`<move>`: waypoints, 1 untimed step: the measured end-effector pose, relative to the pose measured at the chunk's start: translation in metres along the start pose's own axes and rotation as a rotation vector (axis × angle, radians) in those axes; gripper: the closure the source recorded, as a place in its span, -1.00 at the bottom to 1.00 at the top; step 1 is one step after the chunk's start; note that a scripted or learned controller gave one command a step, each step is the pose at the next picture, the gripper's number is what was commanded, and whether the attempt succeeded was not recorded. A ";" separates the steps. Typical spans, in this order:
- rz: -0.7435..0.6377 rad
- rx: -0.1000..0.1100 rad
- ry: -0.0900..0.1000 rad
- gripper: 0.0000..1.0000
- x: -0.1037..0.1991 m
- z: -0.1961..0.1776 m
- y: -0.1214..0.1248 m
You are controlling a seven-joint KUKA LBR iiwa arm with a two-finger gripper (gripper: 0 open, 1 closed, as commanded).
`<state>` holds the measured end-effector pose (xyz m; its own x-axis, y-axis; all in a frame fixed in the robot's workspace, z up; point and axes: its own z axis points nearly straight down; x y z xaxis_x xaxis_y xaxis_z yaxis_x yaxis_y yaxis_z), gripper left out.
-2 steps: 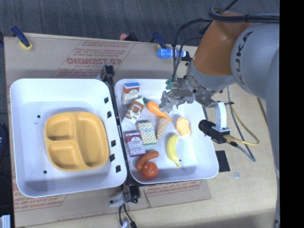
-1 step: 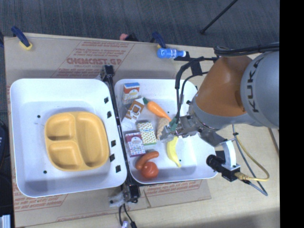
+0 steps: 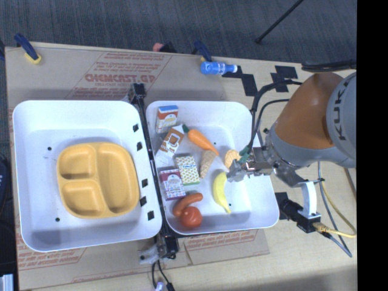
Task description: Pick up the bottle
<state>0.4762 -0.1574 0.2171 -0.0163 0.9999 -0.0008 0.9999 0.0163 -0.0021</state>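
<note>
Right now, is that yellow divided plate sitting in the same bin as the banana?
No. The yellow plate lies in the left bin, while the banana lies in the right bin.

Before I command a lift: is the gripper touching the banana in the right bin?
Cannot tell. In the camera view the gripper hangs right at the banana's upper end, overlapping it from above, so neither contact nor a gap shows plainly.

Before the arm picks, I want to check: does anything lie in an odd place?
Yes. The blue bottle lies on its side on the bench above the right bin, outside both bins, while the gripper is over that bin's toy food.
</note>
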 end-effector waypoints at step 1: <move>-0.408 0.002 0.003 1.00 0.005 0.009 0.000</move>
<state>0.4762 -0.1526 0.2078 -0.4118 0.9113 0.0029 0.9113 0.4118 -0.0033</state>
